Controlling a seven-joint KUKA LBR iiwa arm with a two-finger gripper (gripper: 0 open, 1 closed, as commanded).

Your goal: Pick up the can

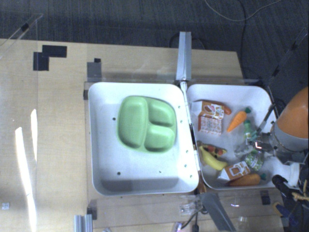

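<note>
The right bin (pixel 264 92) was crowded. A flat printed carton (pixel 211 117) in red and white lay near its upper left, with a tapered orange carrot (pixel 236 120) just beside it. A curved yellow banana (pixel 213 159) lay against the left wall. Near the front edge sat a small printed packet (pixel 238 169), with a second orange, carrot-like piece (pixel 245 180) touching it from below. The left bin (pixel 96 144), smooth white with rounded corners, held a glossy green divided plate (pixel 146 123) with three compartments. A grey metal post (pixel 184 57) stood upright at the seam between the bins, on a pale wooden bench. The arm (pixel 293 122), grey below its rounded orange band, reached in over the right bin's right wall. Its metallic gripper (pixel 257 144) was low among the clutter. Whether the gripper was open or closed could not be made out in the glare and blur. The can (pixel 253 160) appeared to be the small green-and-silver, shiny thing just in front of the gripper, between the packet and the arm, though its outline was too blurred to be sure. It looked close under the gripper, and contact could not be told. Another greenish piece lay just behind the gripper, near the carrot's leafy end.
</note>
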